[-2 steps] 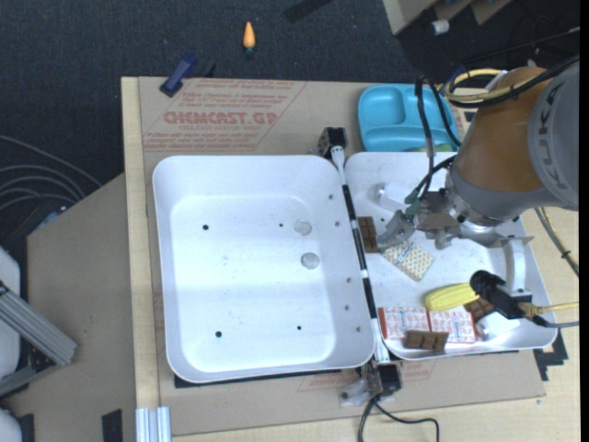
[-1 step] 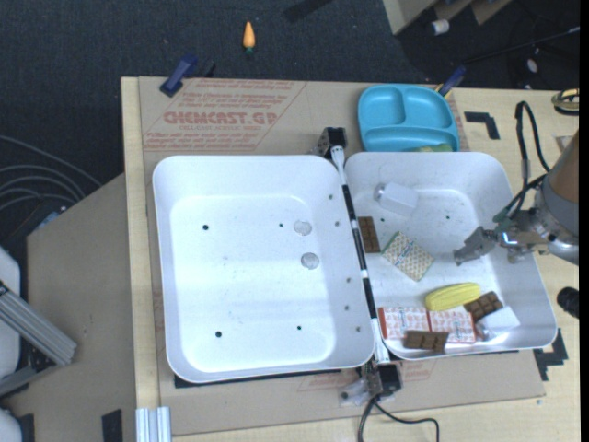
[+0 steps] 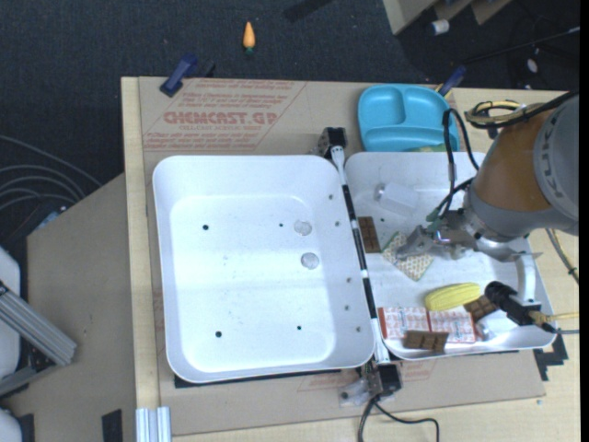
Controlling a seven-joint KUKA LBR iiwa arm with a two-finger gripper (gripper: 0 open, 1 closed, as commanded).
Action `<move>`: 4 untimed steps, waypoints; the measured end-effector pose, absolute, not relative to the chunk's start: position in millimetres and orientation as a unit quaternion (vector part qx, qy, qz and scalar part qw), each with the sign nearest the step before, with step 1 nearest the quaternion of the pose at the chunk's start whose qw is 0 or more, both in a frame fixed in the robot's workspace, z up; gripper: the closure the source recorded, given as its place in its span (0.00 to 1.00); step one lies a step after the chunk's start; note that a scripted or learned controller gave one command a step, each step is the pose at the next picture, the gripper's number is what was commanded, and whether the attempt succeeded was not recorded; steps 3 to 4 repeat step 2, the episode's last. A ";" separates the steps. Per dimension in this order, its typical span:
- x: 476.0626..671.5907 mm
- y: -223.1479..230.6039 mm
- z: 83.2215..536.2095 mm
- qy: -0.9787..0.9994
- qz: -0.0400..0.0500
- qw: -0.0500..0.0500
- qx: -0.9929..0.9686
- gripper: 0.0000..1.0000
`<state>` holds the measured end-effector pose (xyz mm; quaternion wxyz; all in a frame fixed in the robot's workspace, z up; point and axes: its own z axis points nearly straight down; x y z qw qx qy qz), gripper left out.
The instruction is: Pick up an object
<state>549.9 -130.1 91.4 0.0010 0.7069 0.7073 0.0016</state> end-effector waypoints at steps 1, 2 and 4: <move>525.2 -85.4 207.6 0.707 0.001 0.000 0.707 0.00; 592.3 -92.1 135.8 0.707 0.000 0.000 0.707 0.00; 592.3 -92.1 135.8 0.707 0.000 0.000 0.707 0.00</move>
